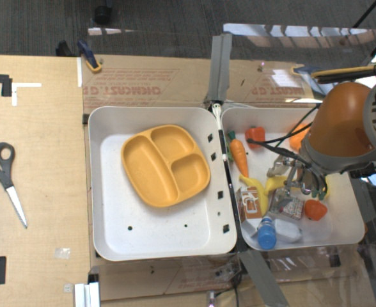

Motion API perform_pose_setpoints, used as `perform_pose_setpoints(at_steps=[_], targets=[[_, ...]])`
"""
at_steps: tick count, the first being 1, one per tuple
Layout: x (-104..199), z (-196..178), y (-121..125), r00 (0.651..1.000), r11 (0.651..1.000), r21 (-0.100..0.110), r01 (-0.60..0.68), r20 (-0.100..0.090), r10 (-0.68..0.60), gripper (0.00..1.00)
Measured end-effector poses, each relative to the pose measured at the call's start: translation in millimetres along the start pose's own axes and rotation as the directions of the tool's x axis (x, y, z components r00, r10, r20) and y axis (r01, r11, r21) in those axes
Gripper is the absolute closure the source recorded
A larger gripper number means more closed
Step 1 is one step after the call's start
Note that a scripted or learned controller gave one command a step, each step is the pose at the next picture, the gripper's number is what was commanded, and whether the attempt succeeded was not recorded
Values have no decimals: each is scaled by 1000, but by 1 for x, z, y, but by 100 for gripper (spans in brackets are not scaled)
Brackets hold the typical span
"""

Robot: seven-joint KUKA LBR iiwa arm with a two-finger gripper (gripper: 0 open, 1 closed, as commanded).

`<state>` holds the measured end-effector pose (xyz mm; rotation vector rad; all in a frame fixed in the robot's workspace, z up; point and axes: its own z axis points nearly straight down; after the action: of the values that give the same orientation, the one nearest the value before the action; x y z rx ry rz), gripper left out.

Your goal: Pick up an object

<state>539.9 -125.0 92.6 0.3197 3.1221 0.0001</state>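
Cardboard sheet [143,80] behind the bins, faint mirrored red print, perhaps "CHEMICAL", not surely legible

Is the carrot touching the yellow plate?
Apart. The camera view shows the carrot in the right bin, the yellow plate in the left, walls between.

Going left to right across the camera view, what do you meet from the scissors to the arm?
scissors → yellow divided plate in the left bin → carrot → banana → gripper → orange band of the arm.
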Motion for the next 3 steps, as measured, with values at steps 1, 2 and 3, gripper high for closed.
perform_pose_setpoints(at_steps=[1,2,3], targets=[[-118,-1,-18,1000,1000,0,-16,4,16,0],[-120,-13,-17,1000,1000,1,-11,11,11,100],[-24,-1,-57,999,999,1,33,2,-33,100]])
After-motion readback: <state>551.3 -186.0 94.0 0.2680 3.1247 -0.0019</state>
